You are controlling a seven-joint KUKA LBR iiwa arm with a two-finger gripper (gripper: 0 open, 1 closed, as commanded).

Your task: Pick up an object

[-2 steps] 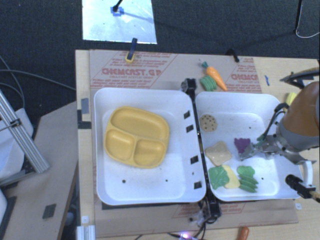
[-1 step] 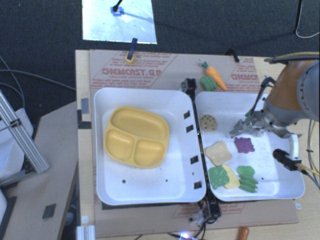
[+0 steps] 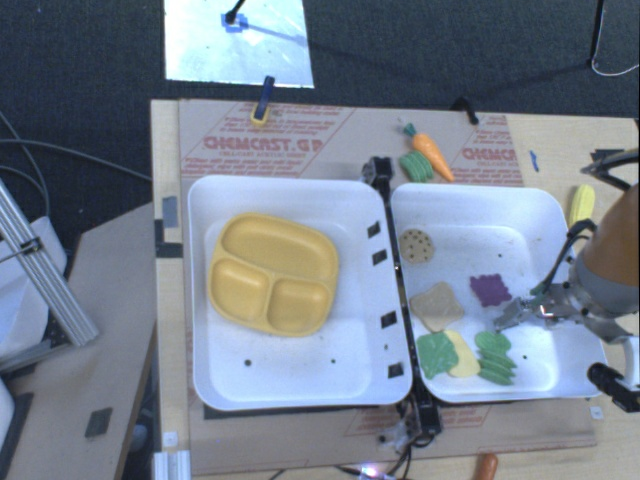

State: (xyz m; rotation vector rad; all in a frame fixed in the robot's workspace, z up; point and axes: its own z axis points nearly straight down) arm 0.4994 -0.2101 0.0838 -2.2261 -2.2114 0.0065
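Bench (image 3: pixel 300 133) cardboard is set over dark carpet (image 3: pixel 80 48), two bins (image 3: pixel 470 203) are borne, and gripper (image 3: pixel 512 315) fingers are spread near a purple piece (image 3: pixel 489 288).

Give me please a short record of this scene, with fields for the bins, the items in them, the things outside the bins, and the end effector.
left bin: holds a yellow divided tray
right bin: holds a cookie, purple piece, tan slice, green leaf piece, pale yellow piece, green ridged piece
outside the bins: toy carrot on the board behind the right bin
end effector: low in the right bin, beside the purple piece, nothing visibly between its fingers
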